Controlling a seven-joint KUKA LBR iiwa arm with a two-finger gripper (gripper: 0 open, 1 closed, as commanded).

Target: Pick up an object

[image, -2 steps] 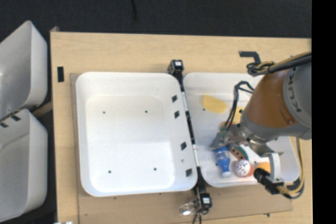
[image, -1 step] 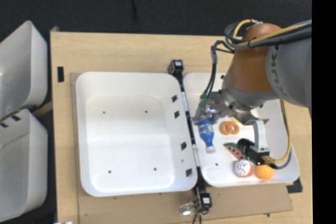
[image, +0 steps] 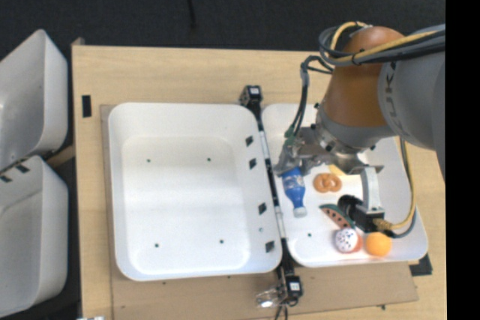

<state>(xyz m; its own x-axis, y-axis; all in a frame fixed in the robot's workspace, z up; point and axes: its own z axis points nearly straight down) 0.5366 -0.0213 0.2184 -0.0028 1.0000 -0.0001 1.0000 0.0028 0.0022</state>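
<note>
Right bin [image: 405,255]: blue bottle [image: 293,191], pretzel [image: 326,183], orange ball [image: 378,244], dotted ball [image: 346,240]; jaws' state unclear.

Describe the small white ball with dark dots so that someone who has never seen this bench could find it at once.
Start at the right-hand shallow white bin, under the grey arm. Along its near edge lies the small white ball with dark dots, touching a plain orange ball on its right. It is the only speckled thing there.

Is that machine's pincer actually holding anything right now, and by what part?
Cannot be told. The pincer sits just above the blue bottle in the right bin, hidden under the arm.
</note>
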